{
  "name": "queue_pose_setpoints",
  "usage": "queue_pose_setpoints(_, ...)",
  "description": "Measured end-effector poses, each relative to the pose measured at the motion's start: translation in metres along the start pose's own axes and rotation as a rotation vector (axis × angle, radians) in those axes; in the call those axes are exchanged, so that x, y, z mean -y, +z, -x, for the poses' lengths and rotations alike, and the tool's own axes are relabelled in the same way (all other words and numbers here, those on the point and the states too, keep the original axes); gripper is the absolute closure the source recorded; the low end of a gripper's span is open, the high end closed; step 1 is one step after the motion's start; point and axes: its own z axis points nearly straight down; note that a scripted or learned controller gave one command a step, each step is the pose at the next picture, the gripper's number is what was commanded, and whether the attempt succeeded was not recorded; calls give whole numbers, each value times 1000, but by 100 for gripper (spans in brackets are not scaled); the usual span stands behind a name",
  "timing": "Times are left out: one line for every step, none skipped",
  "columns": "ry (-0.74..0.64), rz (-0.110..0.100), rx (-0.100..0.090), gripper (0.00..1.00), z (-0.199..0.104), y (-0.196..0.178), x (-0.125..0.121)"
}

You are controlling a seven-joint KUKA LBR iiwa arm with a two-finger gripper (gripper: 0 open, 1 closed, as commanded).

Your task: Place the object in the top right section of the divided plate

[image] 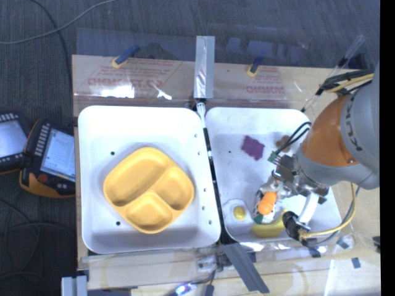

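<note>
Gripper (269, 197) hangs low in the right bin (234, 128), its fingers closed around a small orange object (267, 203), just above a yellow item (268, 229) near the front wall. Purple piece (252, 147) lies farther back. Yellow divided plate (149, 189) sits in the left bin (99, 128), well apart.
</note>
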Motion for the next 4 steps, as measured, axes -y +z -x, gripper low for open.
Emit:
queue_pose_setpoints(-143, -13, 7, 100, -89, -51, 55)
queue_pose_setpoints(-77, -13, 8, 100, -125, -50, 76)
queue_pose_setpoints(-126, -13, 10, 100, -219, -69, 130)
queue_pose_setpoints(-338, -14, 11, 100, -279, -22, 163)
